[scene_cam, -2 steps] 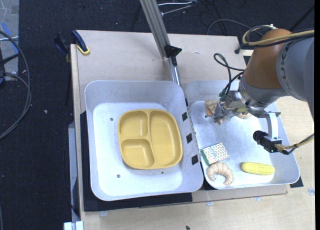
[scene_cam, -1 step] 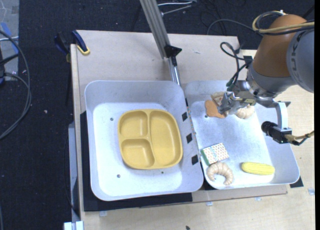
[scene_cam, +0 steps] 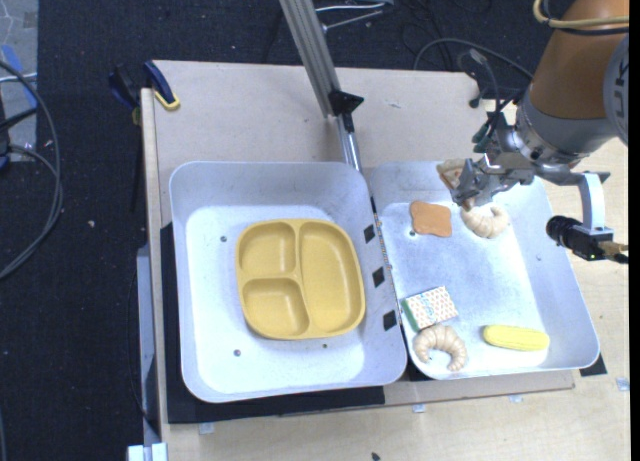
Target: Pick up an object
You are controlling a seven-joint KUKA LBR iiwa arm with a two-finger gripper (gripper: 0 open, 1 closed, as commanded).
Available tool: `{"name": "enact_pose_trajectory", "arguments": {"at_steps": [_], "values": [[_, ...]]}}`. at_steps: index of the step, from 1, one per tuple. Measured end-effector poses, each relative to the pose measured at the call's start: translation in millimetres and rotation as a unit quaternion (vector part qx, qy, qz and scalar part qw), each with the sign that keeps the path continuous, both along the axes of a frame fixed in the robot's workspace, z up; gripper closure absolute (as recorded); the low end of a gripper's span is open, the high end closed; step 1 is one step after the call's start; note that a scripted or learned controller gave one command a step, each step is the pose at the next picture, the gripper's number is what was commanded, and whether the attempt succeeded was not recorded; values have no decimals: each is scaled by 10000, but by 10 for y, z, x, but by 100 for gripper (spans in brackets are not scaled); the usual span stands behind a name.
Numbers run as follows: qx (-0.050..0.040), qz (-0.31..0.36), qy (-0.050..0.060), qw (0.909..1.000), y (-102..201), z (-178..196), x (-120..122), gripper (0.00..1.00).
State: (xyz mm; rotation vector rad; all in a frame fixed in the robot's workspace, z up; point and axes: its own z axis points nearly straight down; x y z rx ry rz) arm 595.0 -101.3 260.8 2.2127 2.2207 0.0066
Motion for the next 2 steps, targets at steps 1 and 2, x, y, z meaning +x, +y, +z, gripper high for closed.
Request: {"name": "enact_pose_trajectory", "arguments": {"at_steps": [1, 2], "values": [[19, 17, 43, 10000, 468, 41, -116, 100], [17, 19, 57, 10000, 958, -130, -255, 100]]}}
